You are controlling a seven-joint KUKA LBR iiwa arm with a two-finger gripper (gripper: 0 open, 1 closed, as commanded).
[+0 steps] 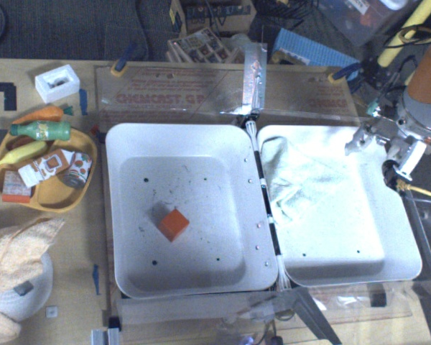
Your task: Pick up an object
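I see a small orange block (pixel 174 224) lying alone on the floor of the left bin (pixel 129 144), toward its near-left part, while my gripper (pixel 377 144) hangs over the right bin's (pixel 399 264) far-right corner, holding nothing, its opening impossible to judge.

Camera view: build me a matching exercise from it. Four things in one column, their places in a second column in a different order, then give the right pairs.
Things:
1. orange cube
2. crumpled white cloth
3. green bottle
4. gripper

Places:
A. in the yellow bowl left of the bins
B. above the right bin's upper right corner
C. on the floor of the left bin
D. in the right bin, near its left wall

Pairs: 1-C, 2-D, 3-A, 4-B
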